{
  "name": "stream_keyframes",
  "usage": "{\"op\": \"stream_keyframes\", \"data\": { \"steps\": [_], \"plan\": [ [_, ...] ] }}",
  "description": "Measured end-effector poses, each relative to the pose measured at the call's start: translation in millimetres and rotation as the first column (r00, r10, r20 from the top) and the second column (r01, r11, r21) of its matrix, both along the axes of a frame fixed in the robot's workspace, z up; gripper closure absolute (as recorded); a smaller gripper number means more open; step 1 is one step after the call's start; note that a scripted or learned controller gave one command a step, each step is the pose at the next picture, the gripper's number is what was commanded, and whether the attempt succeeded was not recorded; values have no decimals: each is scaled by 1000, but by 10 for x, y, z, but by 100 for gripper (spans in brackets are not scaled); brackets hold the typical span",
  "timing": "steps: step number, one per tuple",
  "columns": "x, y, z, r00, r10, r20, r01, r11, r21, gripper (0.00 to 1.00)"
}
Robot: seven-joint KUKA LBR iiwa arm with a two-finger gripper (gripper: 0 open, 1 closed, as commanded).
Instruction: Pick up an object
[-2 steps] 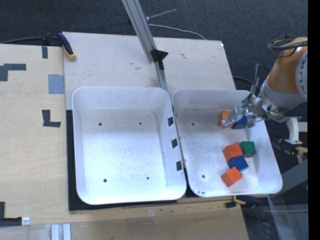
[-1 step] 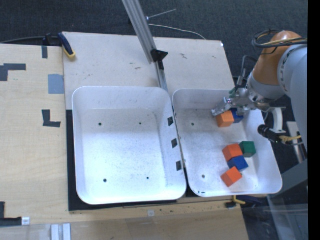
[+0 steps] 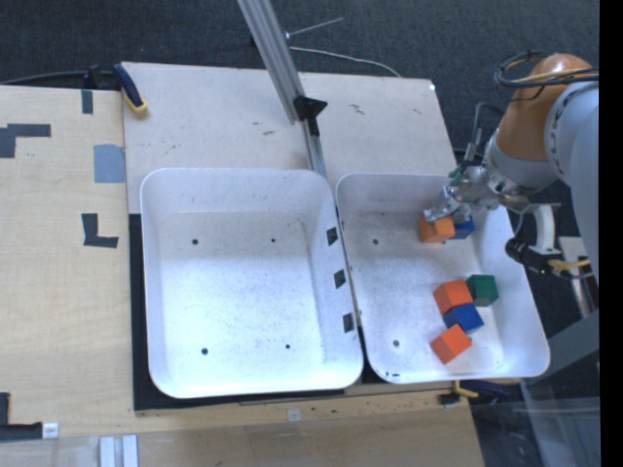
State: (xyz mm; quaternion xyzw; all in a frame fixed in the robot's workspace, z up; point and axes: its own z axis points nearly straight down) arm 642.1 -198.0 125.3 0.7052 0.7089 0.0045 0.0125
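My gripper (image 3: 446, 212) reaches into the right bin (image 3: 389, 261) near its far right corner. Directly beneath its tip lie a small orange block (image 3: 435, 230) and a blue block (image 3: 463, 227), side by side and touching it. I cannot tell whether either block is gripped. Toward the front right of the same bin sits a cluster of blocks: an orange one (image 3: 451, 296), a green one (image 3: 483, 288), a blue one (image 3: 465, 317) and another orange one (image 3: 450, 342).
The left bin (image 3: 156, 261) lies beside the right one. A slanted metal rail (image 3: 273, 47) runs from the top down to the seam between the bins. A yellow and blue clamp (image 3: 129, 88) rests at the bench's far left corner.
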Motion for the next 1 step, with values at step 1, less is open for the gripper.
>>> {"op": "stream_keyframes", "data": {
  "steps": [1],
  "plan": [
    [-157, 956, 906, 1000, 4, -19, -4, 1000, 14, 100]
  ]
}}
